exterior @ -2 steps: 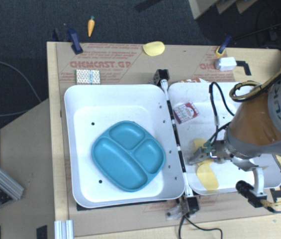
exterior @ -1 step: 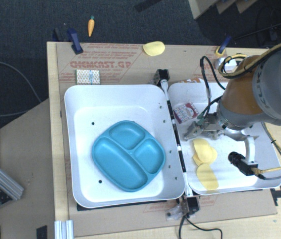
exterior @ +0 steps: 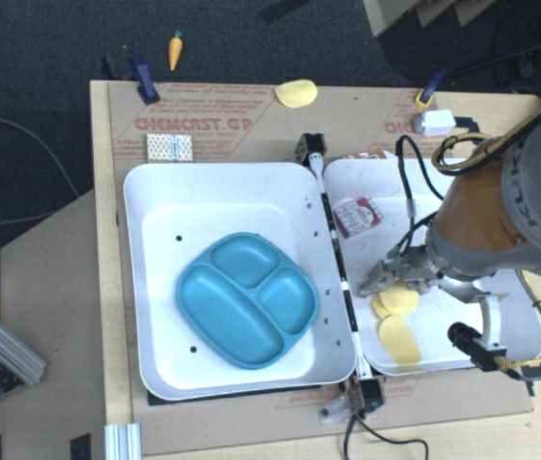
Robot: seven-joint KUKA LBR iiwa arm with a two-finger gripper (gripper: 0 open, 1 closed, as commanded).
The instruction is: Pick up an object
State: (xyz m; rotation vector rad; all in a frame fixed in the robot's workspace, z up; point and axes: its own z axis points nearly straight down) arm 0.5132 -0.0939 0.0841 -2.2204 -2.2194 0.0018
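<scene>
Hovering low in right bin [exterior: 529,329] | gripper [exterior: 388,274] state: cannot tell | target: yellow piece [exterior: 396,301] lying in that bin, just below-right of tip, nearly touching | second yellow piece [exterior: 400,341] lying nearer the bin's front edge
</scene>
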